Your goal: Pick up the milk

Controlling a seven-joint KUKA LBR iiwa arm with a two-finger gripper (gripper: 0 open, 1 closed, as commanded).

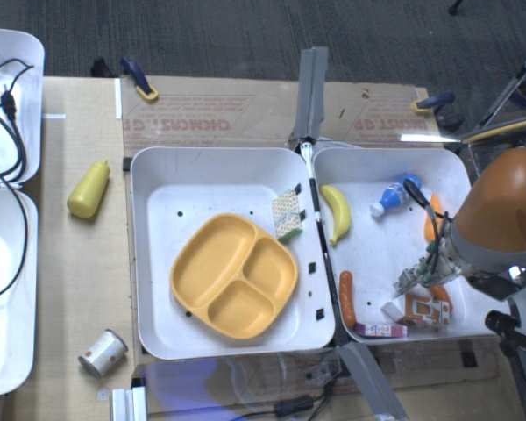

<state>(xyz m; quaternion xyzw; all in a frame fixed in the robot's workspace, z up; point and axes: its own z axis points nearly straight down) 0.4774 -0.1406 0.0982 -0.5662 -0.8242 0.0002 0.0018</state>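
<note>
Orange-and-white milk (428, 308) lies at the front of the right bin (368, 160), beside a small pink box (379, 330) and a sausage (346, 296), not lifted yet. My pincer (418, 276) hangs low just above the milk's near end, tips close to it, but I cannot tell whether it is open or closed. Judging by that, approach looks about done; grasp and lift are left, nothing held as far as I see.

Gripper (414, 279) low in the right bin (368, 160), just above the milk (423, 309); yellow plate (234, 274) in the left bin (149, 261)
</note>
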